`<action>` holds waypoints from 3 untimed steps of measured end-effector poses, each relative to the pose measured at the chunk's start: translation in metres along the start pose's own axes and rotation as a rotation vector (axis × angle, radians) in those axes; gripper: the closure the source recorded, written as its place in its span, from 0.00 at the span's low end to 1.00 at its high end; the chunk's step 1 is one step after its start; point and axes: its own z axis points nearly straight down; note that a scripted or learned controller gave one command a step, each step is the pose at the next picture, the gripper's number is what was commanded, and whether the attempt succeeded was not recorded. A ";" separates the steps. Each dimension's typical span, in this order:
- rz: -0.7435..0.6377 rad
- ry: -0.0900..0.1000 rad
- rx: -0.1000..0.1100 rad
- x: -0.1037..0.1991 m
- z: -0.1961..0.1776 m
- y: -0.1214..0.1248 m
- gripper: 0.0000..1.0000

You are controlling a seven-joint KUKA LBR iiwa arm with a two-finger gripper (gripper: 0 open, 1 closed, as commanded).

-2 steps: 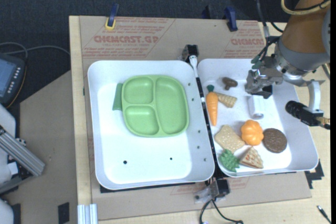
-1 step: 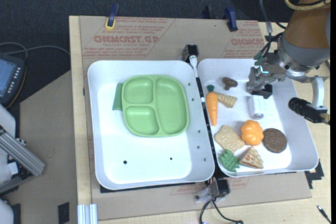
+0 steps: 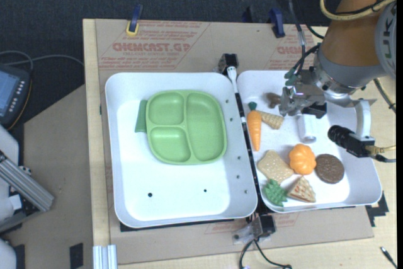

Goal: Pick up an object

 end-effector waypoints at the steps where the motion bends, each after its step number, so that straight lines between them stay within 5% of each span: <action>1: 0.001 -0.001 0.002 0.046 -0.006 -0.026 1.00; 3: 0.003 -0.002 0.003 0.116 0.002 -0.069 1.00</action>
